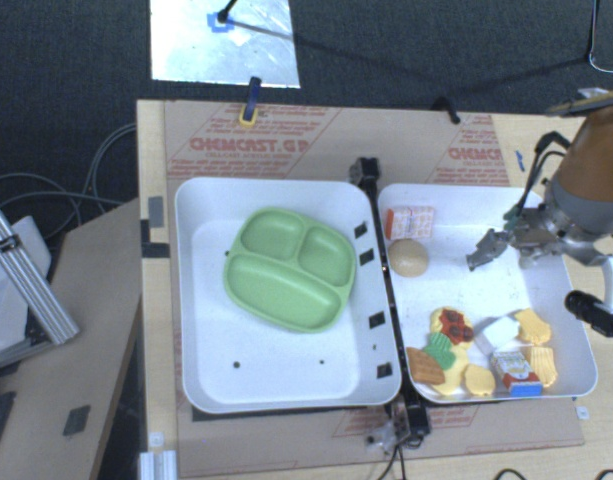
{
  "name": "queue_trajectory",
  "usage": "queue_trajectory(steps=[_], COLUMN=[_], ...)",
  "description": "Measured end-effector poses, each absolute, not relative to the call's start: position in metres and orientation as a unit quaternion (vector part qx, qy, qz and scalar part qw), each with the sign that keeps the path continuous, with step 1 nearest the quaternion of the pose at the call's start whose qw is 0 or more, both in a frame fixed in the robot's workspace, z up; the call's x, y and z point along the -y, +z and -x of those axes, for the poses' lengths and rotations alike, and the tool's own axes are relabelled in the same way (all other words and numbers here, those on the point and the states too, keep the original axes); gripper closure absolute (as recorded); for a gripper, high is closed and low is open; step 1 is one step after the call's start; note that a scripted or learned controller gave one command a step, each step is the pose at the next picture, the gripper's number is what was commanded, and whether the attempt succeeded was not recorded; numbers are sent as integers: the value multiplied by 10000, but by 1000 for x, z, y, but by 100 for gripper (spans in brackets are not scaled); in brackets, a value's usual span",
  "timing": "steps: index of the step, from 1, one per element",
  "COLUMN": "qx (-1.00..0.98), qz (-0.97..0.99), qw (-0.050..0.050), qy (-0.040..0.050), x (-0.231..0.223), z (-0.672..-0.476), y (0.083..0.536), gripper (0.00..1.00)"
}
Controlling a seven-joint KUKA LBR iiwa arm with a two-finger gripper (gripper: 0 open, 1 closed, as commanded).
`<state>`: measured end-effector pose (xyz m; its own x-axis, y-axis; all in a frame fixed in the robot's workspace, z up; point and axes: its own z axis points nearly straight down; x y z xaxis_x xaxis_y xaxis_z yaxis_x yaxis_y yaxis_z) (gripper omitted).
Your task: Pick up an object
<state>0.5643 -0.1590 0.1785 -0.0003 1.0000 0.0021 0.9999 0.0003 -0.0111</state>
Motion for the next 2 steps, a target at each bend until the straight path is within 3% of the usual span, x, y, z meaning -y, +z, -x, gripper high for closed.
queue_trajectory(steps=[1, 2], qx=[7082, 7076], qz=[7060, 7066], qw=[-4, 7], qy=[-3, 5], x=[159, 163], z=[-567, -568], y=[185, 142], gripper=[0, 0])
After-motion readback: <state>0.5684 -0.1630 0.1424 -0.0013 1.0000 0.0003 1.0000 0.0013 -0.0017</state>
